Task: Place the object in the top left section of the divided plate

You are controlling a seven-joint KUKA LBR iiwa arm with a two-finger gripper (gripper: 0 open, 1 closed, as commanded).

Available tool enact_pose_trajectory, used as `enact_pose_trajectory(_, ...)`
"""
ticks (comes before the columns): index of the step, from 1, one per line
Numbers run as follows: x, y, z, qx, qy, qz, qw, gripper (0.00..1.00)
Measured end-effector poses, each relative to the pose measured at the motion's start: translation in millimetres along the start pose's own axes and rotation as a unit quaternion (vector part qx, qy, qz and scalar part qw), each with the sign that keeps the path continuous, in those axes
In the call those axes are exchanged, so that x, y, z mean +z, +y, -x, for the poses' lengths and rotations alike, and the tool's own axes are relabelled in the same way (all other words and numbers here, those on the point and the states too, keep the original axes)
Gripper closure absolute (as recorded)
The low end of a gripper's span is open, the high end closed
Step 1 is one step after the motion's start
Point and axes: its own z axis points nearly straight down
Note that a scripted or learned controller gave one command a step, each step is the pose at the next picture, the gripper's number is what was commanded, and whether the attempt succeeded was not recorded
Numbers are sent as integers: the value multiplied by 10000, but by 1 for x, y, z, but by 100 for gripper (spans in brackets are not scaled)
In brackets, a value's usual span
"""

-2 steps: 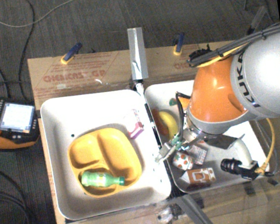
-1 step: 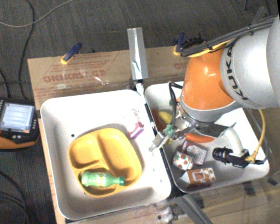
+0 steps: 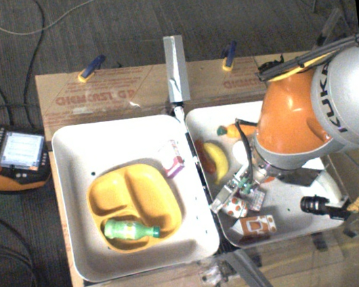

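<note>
1. Your left bin (image 3: pixel 82 252) holds the yellow divided plate (image 3: pixel 135 205); a green bottle (image 3: pixel 130 229) lies in its lower section.
2. A pink box (image 3: pixel 173 161) sits just beside the plate's upper right edge.
3. Your right bin (image 3: pixel 290 226) holds a banana (image 3: pixel 217 159) and a carton (image 3: pixel 256 225).
4. The gripper (image 3: pixel 238 192) hangs low over the right bin; whether it is spread or pressed together, you cannot tell.

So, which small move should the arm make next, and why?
Probably lower the gripper onto one item in the right bin; it hovers over the clutter beside the banana. The yellow divided plate has its top left section free, and a green bottle lies in the bottom section.
</note>
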Motion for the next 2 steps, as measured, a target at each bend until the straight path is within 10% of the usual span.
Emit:
enact_pose_trajectory(1, -58, 38, -18, 339, -6, 5, 9994, 0)
enact_pose_trajectory(2, -67, 39, -19, 325, 6, 3, 9995, 100)
